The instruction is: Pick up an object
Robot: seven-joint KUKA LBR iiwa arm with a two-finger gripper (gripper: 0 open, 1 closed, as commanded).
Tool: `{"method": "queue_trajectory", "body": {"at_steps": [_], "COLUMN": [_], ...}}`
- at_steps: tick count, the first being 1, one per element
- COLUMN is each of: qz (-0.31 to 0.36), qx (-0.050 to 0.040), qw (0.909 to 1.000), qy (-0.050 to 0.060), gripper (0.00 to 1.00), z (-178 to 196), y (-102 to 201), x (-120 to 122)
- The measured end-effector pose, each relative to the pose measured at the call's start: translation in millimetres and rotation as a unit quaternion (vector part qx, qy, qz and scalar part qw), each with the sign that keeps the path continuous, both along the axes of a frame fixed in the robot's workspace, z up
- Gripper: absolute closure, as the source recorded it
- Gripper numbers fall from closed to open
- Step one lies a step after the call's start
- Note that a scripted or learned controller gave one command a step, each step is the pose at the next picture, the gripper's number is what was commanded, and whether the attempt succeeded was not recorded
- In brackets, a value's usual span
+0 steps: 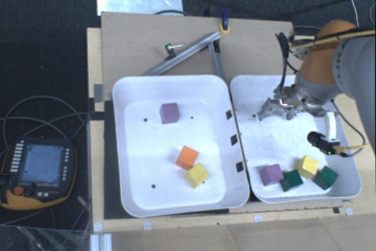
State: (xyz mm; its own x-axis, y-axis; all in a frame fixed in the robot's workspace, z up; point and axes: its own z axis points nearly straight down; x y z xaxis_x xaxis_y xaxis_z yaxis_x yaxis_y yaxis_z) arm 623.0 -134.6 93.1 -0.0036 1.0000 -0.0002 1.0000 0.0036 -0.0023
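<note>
My gripper (276, 111) hangs over the upper part of the right bin (252, 86), its metal fingers (262, 111) spread open with nothing between them. Along that bin's front edge lie a purple cube (271, 173), a dark green cube (291, 180), a yellow cube (307, 166) and a second green cube (326, 176), all well below the gripper. The left bin (126, 144) holds a purple cube (169, 113), an orange cube (187, 156) and, touching it, a yellow cube (197, 174).
The grey arm with its orange band (320, 64) reaches in over the right bin's far right corner. A black cable end (320, 141) hangs beside the wrist. A metal rod (188, 51) lies behind the bins. A teach pendant (38, 170) rests left of the bench.
</note>
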Motion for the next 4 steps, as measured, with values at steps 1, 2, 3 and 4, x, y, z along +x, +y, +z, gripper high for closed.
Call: {"method": "queue_trajectory", "body": {"at_steps": [1, 2, 3, 4], "qz": [0.001, 0.002, 0.001, 0.001], "qx": [-0.0005, -0.0005, -0.0009, -0.0008], "qw": [1.0, 1.0, 1.0, 1.0], "qy": [-0.004, -0.005, -0.006, -0.003], "gripper": [1.0, 1.0, 1.0, 1.0], "z": [14, 69, 135, 129], "y": [0, 8, 7, 7], "x": [2, 11, 11, 12]}}
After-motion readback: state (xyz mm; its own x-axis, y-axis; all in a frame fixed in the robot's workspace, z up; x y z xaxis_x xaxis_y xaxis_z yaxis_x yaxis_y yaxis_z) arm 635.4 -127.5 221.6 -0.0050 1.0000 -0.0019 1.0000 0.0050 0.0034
